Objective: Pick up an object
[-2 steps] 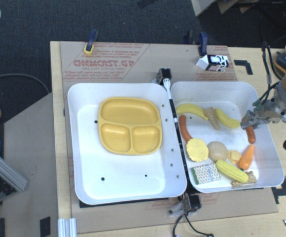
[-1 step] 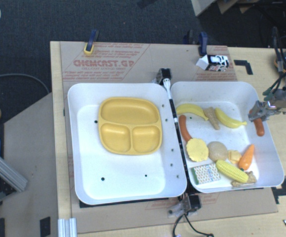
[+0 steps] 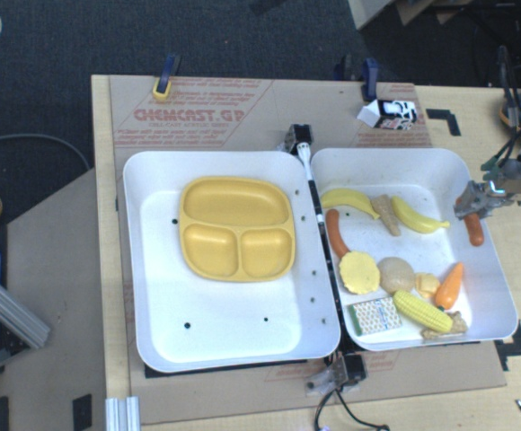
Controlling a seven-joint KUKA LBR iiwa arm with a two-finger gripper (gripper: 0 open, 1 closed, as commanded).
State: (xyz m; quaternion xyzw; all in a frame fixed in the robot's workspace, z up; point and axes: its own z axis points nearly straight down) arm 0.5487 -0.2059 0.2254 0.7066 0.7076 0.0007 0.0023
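My gripper (image 3: 474, 208) hangs over the right edge of the right bin (image 3: 498, 317). A small orange-red sausage (image 3: 474, 232) points down from between its fingers, its upper end pinched there, so the gripper is shut on it. In the bin lie two bananas (image 3: 350, 202) (image 3: 419, 215), a longer red sausage (image 3: 336, 233), a yellow round slice (image 3: 359, 272), a beige ball (image 3: 395, 272), a carrot (image 3: 449, 285), a corn cob (image 3: 422, 311) and a green-white cracker (image 3: 375, 315).
The left bin (image 3: 153, 321) holds a yellow divided plate (image 3: 238, 227). A black clamp (image 3: 299, 138) sits at the top of the seam between the bins. A small black-and-white item (image 3: 388, 112) lies on the board behind the right bin.
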